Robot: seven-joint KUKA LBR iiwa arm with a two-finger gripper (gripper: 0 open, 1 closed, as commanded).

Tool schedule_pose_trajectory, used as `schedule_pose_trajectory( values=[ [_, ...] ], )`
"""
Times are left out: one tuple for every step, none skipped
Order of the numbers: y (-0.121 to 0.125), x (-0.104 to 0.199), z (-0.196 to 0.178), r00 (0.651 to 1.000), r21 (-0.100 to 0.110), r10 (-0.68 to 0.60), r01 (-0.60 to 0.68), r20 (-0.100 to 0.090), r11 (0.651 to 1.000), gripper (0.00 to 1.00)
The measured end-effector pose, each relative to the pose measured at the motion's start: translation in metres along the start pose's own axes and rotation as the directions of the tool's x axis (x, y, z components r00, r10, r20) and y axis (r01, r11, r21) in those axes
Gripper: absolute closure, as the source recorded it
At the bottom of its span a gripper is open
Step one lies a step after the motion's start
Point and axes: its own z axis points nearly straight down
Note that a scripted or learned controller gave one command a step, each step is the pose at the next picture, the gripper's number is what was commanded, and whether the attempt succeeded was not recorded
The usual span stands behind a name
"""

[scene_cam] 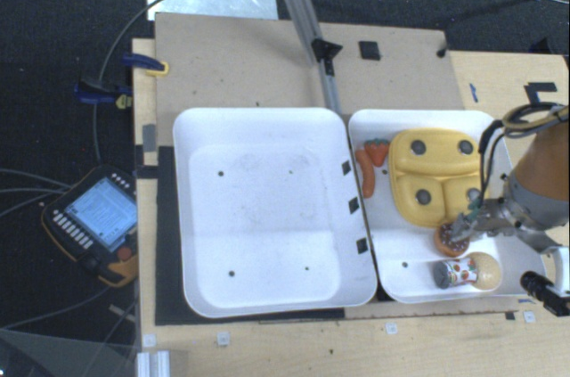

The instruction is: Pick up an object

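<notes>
In the right bin [419,282] lies a large yellow block [434,175] with dark round holes. An orange carrot-like toy [369,163] rests at the bin's left wall. A small brown-red round object [448,241] sits just below the yellow block. My gripper [461,229] hangs right over that round object, at its upper right edge, and partly hides it. Near the bin's front wall lie a small patterned can [452,274] and a beige ball-like piece [484,270] touching it.
The left bin [191,188] stands beside the right one, with black clips [354,206] along their shared wall. A metal pole [298,1] slants in from the top. A teach pendant [93,219] lies off the bench at left.
</notes>
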Motion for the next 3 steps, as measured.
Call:
schedule_pose_trajectory(
  values=[
    [-0.002, 0.002, -0.064, 1.0, -0.011, -0.002, 0.002, 0.009, 1.0, 1.0],
    [0.0, 0.002, -0.118, 1.0, -0.013, -0.003, 0.003, 0.01, 1.0, 1.0],
    [0.025, 0.06, -0.118, 1.0, -0.009, -0.009, 0.009, 0.006, 1.0, 1.0]
  ],
)
